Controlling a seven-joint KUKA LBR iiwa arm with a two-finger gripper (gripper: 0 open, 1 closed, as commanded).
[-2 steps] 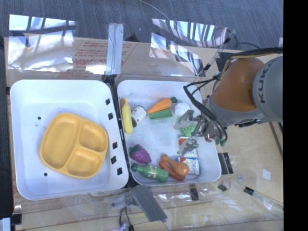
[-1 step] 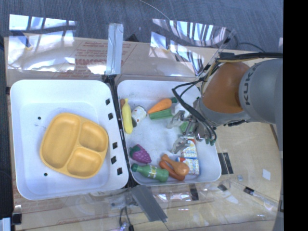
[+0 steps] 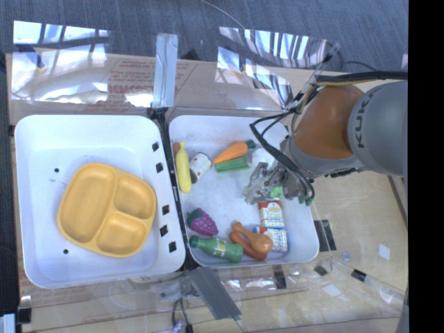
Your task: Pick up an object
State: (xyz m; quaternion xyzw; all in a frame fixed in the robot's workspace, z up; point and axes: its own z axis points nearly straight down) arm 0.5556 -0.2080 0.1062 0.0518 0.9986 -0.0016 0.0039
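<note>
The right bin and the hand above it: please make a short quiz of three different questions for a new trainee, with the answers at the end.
1. True or false: the yellow tray lies in the same bin as the carrot.
2. Which thing lies closest to the divider between the bins? A) banana B) milk carton C) carrot
3. Fill in: the hand hangs over the ____ bin.

Key
1. False. The tray is in the left bin; the carrot is in the right bin.
2. A. The banana lies along the right bin's left wall.
3. Right.
</note>
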